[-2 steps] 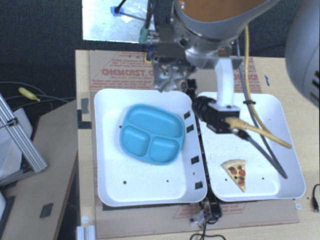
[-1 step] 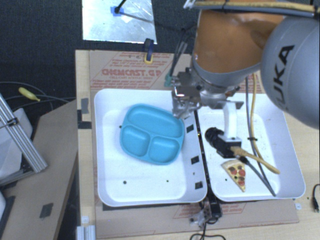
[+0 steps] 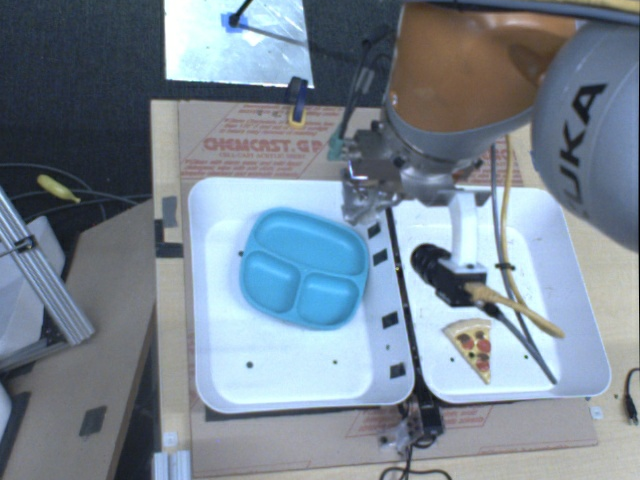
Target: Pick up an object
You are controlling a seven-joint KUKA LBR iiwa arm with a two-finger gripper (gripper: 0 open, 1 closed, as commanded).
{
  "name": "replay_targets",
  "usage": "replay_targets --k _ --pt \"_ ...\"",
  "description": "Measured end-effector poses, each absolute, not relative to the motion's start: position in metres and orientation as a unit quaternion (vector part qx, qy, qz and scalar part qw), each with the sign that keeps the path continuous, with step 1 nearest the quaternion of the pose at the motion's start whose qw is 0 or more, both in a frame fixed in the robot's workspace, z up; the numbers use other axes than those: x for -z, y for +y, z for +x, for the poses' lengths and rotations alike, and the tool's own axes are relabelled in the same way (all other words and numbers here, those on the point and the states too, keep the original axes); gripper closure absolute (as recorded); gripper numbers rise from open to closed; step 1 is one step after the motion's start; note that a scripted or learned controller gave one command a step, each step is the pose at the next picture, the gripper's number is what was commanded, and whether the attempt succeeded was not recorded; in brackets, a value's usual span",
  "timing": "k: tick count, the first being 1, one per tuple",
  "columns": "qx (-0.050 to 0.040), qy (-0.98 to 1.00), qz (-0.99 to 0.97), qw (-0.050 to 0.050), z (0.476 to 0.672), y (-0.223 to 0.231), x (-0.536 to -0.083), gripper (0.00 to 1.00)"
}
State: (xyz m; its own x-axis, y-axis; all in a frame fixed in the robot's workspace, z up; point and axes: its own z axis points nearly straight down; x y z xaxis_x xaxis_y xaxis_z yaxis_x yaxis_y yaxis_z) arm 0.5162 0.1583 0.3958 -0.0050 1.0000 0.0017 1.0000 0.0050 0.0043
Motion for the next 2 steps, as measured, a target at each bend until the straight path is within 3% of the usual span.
replay_targets --k 2 --pt "-0.0046 0.711 0.703 0.002 0.517 0.159 -0.418 1.00"
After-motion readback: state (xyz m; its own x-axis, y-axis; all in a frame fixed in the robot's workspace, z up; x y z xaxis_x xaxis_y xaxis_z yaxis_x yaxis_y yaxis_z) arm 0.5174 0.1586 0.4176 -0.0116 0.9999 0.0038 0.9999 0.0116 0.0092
